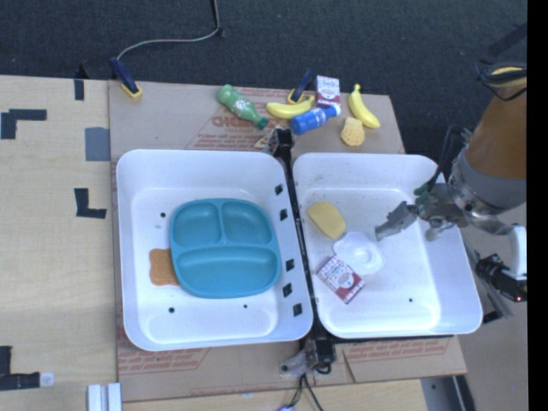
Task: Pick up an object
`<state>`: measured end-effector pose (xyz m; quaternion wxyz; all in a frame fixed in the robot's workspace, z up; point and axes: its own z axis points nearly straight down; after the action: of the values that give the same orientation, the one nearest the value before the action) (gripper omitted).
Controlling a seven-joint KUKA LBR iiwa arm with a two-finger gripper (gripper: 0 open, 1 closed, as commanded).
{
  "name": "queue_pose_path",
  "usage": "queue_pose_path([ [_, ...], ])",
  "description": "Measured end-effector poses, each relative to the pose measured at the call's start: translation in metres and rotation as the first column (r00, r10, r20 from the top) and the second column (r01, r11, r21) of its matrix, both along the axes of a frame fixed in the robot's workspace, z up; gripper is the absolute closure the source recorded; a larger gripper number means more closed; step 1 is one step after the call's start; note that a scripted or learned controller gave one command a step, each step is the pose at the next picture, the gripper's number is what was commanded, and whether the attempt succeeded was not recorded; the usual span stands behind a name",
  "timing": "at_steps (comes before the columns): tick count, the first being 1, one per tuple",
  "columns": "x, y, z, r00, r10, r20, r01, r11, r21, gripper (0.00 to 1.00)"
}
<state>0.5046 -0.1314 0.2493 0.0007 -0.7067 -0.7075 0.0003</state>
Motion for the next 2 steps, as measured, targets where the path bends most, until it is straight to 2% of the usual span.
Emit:
queue_pose_path([
  [1, 0.029, 0.055, -0.066, 1.0, 0.001, -0.002, -0.001, 1.0, 0.0, 0.0],
  [2, 0.06, 0.034, -0.162, 1.0, 0.0, 0.006, 0.0, 1.0, -0.001, 0.0],
])
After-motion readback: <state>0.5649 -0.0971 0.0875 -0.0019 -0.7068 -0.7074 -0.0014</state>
